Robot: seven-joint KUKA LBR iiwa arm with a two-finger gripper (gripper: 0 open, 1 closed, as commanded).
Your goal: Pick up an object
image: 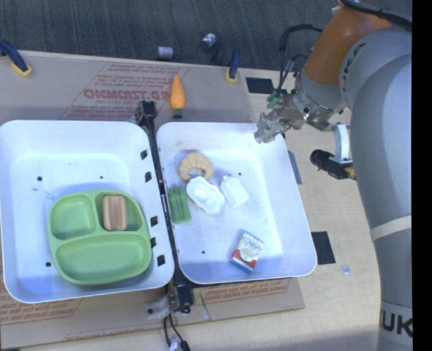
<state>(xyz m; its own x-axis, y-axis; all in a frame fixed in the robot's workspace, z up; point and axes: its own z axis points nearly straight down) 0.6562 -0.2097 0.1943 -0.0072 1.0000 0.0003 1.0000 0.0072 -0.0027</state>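
From above, two shallow white bins sit side by side on a cardboard sheet. The left bin (25, 159) holds a green divided tray (99, 240) lying flat toward its near side, and a small brown hot dog (114, 212) rests in the tray's upper right compartment. The right bin (274, 196) holds several loose things near its middle: a tan croissant (195, 165) toward the far side, a white lump (205, 195) touching it just below, a small white block (235, 191) just beside the lump on the right, and a green ridged piece (179, 204) lying along the bin's left wall. Well apart from these, near the bin's front right corner, lies a small red and white carton (246, 251), tilted. An orange carrot (177, 92) stands on the cardboard beyond the bins, close to the black clip (146, 111) where the two bins meet. The grey arm (380, 123) comes in from the right, and its gripper (268, 129) hangs over the far right corner of the right bin, above the rim, well apart from every object inside. Nothing sits between its fingers; whether they are spread or closed cannot be made out from this angle.
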